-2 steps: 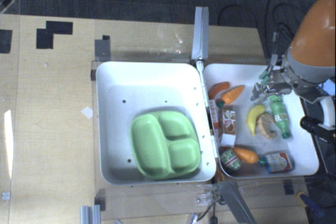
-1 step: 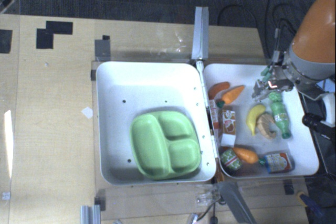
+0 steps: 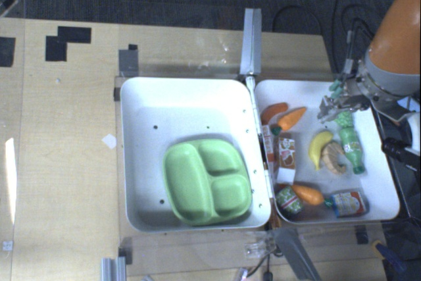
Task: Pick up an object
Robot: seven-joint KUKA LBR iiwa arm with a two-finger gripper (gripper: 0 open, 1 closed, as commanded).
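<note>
**Pincer above the right bin's green bottle**

Camera view: the pincer (image 3: 337, 102) hangs at the top end of the green bottle (image 3: 349, 145); its opening cannot be told. The bottle lies lengthwise, top to bottom, in the right bin (image 3: 388, 201). Just left of the bottle lie one banana (image 3: 318, 148) and a round brown item (image 3: 335, 159). Two carrots (image 3: 291, 118) (image 3: 308, 193) lie farther left. One green tray (image 3: 206, 179) fills the left bin (image 3: 141, 141).

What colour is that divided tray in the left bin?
Light green: the divided tray shows plainly in the camera view.
</note>
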